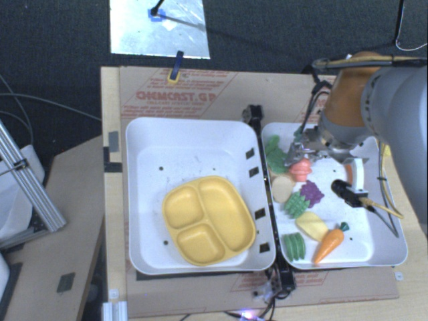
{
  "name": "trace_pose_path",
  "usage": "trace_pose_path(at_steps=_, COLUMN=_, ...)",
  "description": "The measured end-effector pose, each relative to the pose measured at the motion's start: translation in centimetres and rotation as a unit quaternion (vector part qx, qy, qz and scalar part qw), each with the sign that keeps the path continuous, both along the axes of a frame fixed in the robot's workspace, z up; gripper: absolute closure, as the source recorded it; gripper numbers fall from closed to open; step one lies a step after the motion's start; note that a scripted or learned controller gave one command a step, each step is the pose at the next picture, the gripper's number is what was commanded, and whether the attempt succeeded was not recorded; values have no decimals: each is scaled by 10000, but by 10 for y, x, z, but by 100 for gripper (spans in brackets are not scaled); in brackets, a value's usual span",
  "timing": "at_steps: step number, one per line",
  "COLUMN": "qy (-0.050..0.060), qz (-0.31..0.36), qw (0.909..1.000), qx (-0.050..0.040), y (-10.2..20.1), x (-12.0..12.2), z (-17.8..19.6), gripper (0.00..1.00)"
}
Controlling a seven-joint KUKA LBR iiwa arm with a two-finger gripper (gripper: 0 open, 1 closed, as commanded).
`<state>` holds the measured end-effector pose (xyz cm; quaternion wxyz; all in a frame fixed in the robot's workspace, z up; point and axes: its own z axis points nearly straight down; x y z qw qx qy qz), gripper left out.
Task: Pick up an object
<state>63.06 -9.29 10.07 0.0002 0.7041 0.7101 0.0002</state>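
Overhead, the counter (200, 93) carries two white bins side by side. The left bin (194, 131) holds a yellow divided plate (208, 219), lying toward its near edge. The right bin (376, 238) holds the toy foods, all gathered along its left side. The grey arm (394, 105) enters from the right, and its claw (301, 154) is lowered over the far-left part of this bin. Whether the claw is released or clenched cannot be told.

A pink-red toy (301, 170) sits just beneath the claw, with a leafy green toy (274, 156) beside it at the far-left corner. Toward the near edge follow a cream piece (281, 189), purple grapes (311, 192), a green piece (295, 206) and a yellow piece (311, 226). An orange carrot (328, 245) and a ridged green piece (293, 245) lie near the near-left corner.
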Motion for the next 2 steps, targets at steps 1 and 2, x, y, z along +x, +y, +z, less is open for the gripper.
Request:
trace_pose_path(at_steps=1, qy=-27, qz=-2, qw=10000, qx=6, y=47, x=-17, z=89, gripper=100)
trace_pose_path(at_steps=2, qy=-7, qz=5, qw=10000, qx=9, y=109, x=-12, z=84, gripper=100)
